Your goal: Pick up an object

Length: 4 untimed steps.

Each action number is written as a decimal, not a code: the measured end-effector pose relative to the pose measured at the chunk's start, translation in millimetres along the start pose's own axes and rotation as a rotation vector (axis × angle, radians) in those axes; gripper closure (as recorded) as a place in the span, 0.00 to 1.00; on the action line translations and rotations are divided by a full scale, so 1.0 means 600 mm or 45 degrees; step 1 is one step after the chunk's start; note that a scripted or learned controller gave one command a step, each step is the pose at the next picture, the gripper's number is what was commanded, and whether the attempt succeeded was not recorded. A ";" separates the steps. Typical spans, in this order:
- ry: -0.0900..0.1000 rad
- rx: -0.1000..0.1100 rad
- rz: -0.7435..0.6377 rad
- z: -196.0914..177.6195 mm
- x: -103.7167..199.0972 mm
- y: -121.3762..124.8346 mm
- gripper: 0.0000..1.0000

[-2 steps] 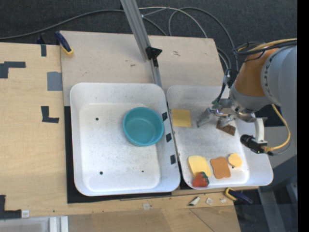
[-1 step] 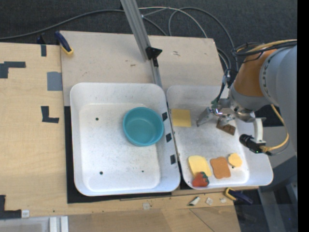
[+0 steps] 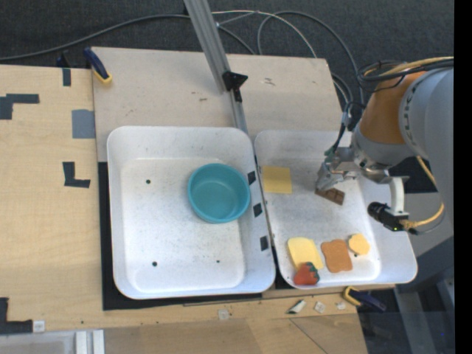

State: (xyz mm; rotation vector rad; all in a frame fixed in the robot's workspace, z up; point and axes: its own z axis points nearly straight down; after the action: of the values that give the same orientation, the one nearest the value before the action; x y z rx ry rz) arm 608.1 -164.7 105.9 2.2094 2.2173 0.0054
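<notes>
Lying just under the claw (image 3: 332, 181), seemingly touching: brown block (image 3: 332, 195).

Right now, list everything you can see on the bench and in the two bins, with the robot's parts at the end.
left bin: one, white, left half of the bench
right bin: one, white, beside the left bin
bowl: one, teal, in the left bin, toward its right side
flat square piece: one, pale yellow, upper left of the right bin
small block: one, dark brown, upper middle of the right bin, at the gripper's tip
yellow piece: one, yellow, front of the right bin
strawberry-like item: one, red, just in front of the yellow piece
orange-brown slice: one, front of the right bin
round piece: one, yellow-orange, right of the slice
clamps: two, blue and yellow, bench edges
arm: one, grey with an orange band, right
gripper: one, over the small block
</notes>
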 end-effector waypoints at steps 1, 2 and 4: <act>0.007 0.009 0.001 -0.082 0.016 0.008 1.00; 0.007 0.008 0.001 -0.172 0.034 0.012 1.00; 0.008 0.017 -0.001 -0.249 0.113 -0.017 1.00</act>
State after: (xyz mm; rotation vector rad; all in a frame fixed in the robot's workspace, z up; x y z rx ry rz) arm 596.3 -96.1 255.0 2.2185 2.2282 -0.0023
